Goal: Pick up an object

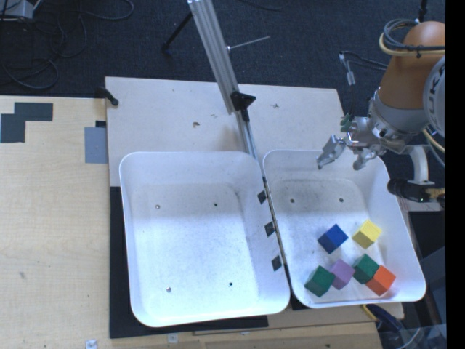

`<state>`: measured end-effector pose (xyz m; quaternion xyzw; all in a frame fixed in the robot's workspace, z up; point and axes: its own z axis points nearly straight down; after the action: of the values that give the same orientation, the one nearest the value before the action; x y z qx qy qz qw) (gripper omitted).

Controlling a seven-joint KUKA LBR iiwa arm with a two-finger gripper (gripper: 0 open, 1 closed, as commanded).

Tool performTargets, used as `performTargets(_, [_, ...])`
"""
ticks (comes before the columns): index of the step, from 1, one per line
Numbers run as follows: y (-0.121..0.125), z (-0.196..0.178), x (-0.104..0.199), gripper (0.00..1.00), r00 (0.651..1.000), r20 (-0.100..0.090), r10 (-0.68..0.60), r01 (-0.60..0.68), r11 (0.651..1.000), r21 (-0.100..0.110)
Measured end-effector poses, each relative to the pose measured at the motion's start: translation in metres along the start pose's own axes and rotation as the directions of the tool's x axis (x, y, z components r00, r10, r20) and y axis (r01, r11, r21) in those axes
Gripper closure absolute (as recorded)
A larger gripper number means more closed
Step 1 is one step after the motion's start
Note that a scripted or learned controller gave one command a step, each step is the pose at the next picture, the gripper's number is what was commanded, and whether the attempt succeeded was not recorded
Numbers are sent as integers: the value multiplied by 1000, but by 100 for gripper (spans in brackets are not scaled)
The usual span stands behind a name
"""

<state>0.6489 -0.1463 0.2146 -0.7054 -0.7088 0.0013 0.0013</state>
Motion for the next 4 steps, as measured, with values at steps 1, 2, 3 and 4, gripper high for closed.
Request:
performTargets(1, [-53, 94, -24, 0, 1000, -2, 7, -7, 1000, 9])
performTargets(2, [-106, 123, 6, 0, 1000, 2, 8, -8, 1000, -8])
performTargets(3, [-105, 112, 4, 100, 1000, 0, 11, -11, 1000, -5])
performTargets(4, [-106, 113, 4, 0, 1000, 0, 12, -12, 1000, -5])
